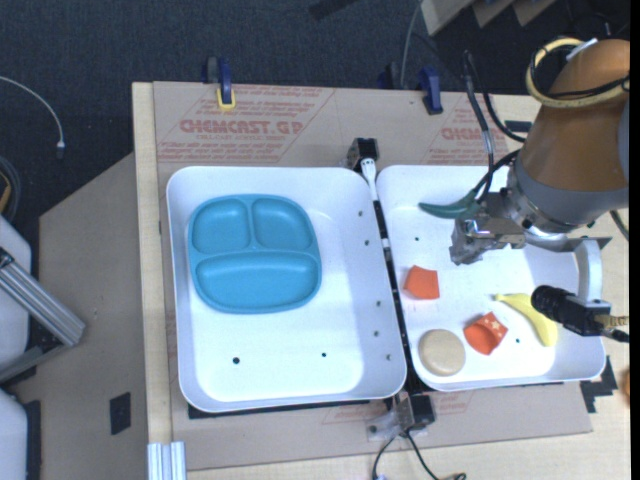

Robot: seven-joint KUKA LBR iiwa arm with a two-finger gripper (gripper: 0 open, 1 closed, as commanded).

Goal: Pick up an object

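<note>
In the right bin [560, 368], my gripper [466, 250] hangs over the upper middle, below the grey and orange arm. A dark green curved object [442, 209] lies just to its upper left, touching or partly under the wrist. An orange block [422, 282] sits below and to the left of the gripper. Further down are a red object [486, 333], a round beige piece [441, 352] and a yellow banana [531, 317]. The arm hides the bin's upper right part.
The left bin [290, 368] holds a blue divided plate [256, 252]. A black divider with clips [377, 223] runs between the bins. A black part [566, 309] juts out over the banana at the right.
</note>
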